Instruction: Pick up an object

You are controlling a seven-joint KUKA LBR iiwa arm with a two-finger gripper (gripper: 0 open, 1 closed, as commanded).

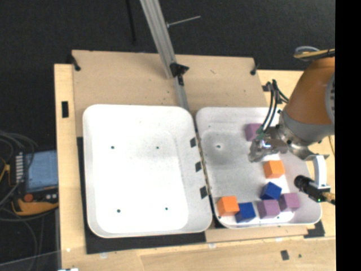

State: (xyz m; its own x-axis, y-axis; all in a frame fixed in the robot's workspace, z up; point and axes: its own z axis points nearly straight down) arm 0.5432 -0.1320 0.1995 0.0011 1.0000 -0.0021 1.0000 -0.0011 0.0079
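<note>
A grey KUKA arm [307,114] with an orange band reaches in from the right over the right bin [225,129], its end effector [260,149] hanging low above the bin floor; whether it is spread or pressed together cannot be told from this angle. Just beside it, toward the back of the bin, sits a purple block [251,131], and just in front of it an orange block [274,169]. Nearer the bin's front wall lie 5 more: a blue block [271,191], an orange cube [228,205], a blue cube [245,212], a purple cube [268,208] and a second purple cube [291,201]. The left bin [141,168] sits alongside on the bench [113,78].
</note>
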